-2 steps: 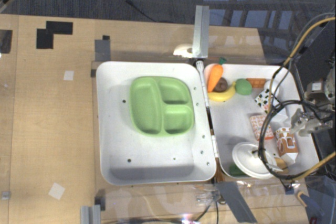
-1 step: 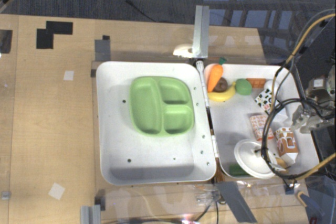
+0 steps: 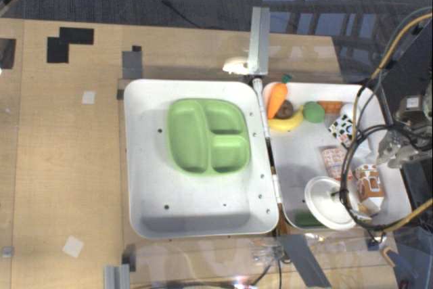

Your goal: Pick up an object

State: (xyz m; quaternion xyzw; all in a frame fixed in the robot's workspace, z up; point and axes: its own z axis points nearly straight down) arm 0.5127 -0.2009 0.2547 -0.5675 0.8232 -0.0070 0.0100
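Camera view looks down on a wooden bench carrying two shallow white bins side by side, and the green divided tray serves as the landmark for everything else. That tray lies roughly in the middle of the left bin, its three compartments facing up, tilted slightly against the bin's edges. To the right of the tray, past the ridge where the bins meet, sits the right bin, which holds all the loose objects. Farthest right of the tray, at the frame's edge, part of the grey arm hangs over the right bin's far side with black and yellow cables looping beneath it; the gripper itself is too hidden among cables and edge clutter to tell whether it is open or closed, and nothing can be seen held in it. Right of the tray and toward the near edge lies a white bowl, with something dark green tucked just beside its left rim. Right of the tray and toward the far edge, a carrot rests against a yellow banana with a dark brown item between them. Further right from there sits a green ball, then a small orange piece, then a black-and-white patterned packet. Below those lie a pinkish packet and a brown-and-white box.
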